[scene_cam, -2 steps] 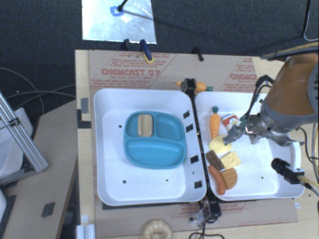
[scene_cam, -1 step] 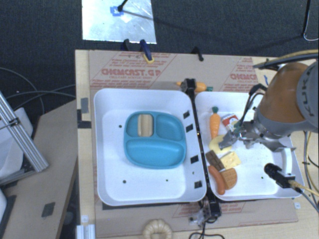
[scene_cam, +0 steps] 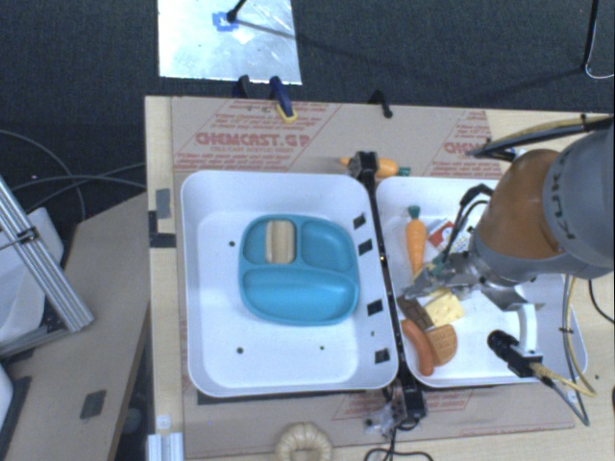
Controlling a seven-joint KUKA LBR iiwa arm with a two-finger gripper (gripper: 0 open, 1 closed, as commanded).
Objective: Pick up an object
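Note:
The right bin [scene_cam: 548, 373] holds a carrot [scene_cam: 415, 243], a yellow cheese wedge [scene_cam: 445, 307], a dark brown piece [scene_cam: 415, 313], a red sausage [scene_cam: 418, 347] and an orange-brown bread piece [scene_cam: 443, 342]. My gripper [scene_cam: 429, 279] hangs low over the left part of this bin. It is just below the carrot and right above the brown piece and the cheese. Nothing is visibly lifted. A small red and white item [scene_cam: 440, 232] lies partly hidden beside the arm.
The left bin [scene_cam: 211, 257] carries a blue divided plate [scene_cam: 300, 279] with a beige piece [scene_cam: 280, 241] in its upper left compartment. An orange item [scene_cam: 385, 168] sits outside the bins at the top of the divider [scene_cam: 380, 257]. The arm's body covers the right bin's upper right.

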